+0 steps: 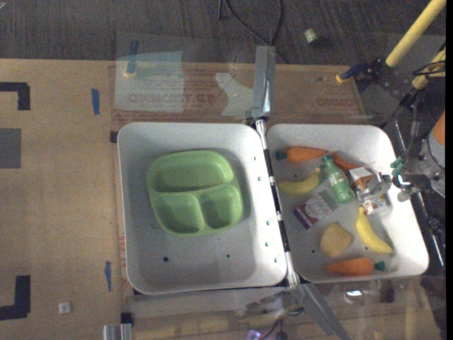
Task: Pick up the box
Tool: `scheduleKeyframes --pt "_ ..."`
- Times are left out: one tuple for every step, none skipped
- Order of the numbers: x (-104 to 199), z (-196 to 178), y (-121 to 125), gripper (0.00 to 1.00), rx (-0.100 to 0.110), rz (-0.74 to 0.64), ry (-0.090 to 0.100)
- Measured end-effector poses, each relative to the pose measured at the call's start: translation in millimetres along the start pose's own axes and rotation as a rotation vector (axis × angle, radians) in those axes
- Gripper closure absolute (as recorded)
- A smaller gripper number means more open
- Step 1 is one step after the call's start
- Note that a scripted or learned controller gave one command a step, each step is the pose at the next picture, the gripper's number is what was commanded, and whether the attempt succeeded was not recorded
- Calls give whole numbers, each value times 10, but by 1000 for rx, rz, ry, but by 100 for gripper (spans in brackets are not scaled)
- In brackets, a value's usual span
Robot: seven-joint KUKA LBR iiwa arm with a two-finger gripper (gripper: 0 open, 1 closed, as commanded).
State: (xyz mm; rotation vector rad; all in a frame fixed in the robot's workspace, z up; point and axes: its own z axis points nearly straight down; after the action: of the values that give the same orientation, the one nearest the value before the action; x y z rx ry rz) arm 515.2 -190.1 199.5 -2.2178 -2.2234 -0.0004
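— Where's the hand?
— Low in the right bin, on the small carton; can't tell its grip.
— And the box?
— Just left, flat between green bottle and bananas.

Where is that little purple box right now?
The purple box lies in the right bin, near its middle, just below the green bottle and above the yellow sponge-like piece.
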Motion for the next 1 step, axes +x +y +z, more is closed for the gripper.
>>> scheduleKeyframes --pt "468 944 126 0 -2 299 0"
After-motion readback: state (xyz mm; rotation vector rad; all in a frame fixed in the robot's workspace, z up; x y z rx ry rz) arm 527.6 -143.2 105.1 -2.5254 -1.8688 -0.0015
